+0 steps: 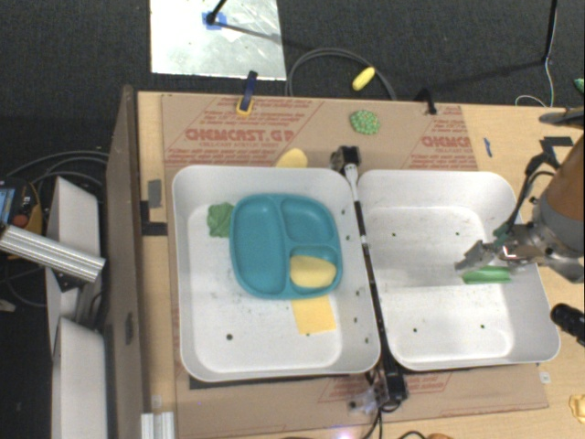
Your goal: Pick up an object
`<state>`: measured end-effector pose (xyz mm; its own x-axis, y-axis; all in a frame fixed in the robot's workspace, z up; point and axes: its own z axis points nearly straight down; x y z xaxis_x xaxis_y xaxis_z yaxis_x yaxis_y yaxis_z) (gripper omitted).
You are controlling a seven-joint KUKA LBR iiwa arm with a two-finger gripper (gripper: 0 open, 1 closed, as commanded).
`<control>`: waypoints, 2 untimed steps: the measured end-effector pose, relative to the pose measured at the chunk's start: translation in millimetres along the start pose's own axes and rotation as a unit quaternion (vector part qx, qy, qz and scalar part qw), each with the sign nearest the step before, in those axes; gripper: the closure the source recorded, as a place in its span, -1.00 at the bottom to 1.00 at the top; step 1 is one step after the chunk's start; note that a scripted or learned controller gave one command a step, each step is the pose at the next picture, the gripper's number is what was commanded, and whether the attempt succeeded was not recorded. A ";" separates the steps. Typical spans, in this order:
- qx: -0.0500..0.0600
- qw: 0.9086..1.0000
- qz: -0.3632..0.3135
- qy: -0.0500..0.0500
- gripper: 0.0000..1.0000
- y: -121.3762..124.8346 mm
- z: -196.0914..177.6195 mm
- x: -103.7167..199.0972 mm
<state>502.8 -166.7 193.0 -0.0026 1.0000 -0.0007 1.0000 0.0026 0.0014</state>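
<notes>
Right bin (430,337): gripper (494,254) low at its right edge, directly over a green stick (487,276), finger state impossible to tell; pickup judged unfinished, stick lying on bin floor, lift not yet done.

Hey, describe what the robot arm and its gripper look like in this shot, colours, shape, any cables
At the right edge, the arm's wrist is a rounded grey body with tan shading. A thin dark cable loops beside it. The gripper is a small metallic grey assembly with dark parts, blurred in this view; no markings are legible.
</notes>
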 end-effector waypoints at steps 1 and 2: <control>0.001 1.000 0.002 0.000 -1.00 3.4 113.9 -41.9; -0.001 1.000 0.000 0.000 1.00 5.4 98.1 -39.7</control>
<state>508.5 -206.5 95.0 -0.0023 1.0000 -0.0013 1.0000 0.0023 0.0044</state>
